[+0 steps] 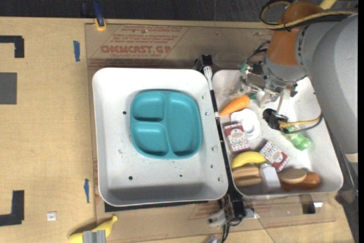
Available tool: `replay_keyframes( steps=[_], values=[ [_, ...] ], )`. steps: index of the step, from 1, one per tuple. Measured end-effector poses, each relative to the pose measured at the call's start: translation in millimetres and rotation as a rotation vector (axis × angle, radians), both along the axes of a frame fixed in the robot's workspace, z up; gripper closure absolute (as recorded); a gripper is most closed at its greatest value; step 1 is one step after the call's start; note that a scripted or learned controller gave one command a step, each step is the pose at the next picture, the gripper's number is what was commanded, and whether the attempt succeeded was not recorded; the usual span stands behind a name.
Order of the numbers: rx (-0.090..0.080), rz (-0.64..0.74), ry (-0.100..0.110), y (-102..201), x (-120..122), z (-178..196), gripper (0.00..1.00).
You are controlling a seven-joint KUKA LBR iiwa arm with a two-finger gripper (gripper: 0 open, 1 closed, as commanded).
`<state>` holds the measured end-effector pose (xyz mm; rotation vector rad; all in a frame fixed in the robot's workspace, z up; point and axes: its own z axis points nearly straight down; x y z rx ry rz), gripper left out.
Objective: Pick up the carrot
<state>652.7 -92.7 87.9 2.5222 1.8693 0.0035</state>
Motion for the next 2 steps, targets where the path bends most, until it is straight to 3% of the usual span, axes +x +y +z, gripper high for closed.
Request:
replay_keyframes(
  steps=[1, 2],
  values=[
    [-0.007, 0.003, -0.006, -2, 2, 13, 1.0],
    [-0.001, -0.154, -0.01, 6, 17, 139, 1.0]
  ],
)
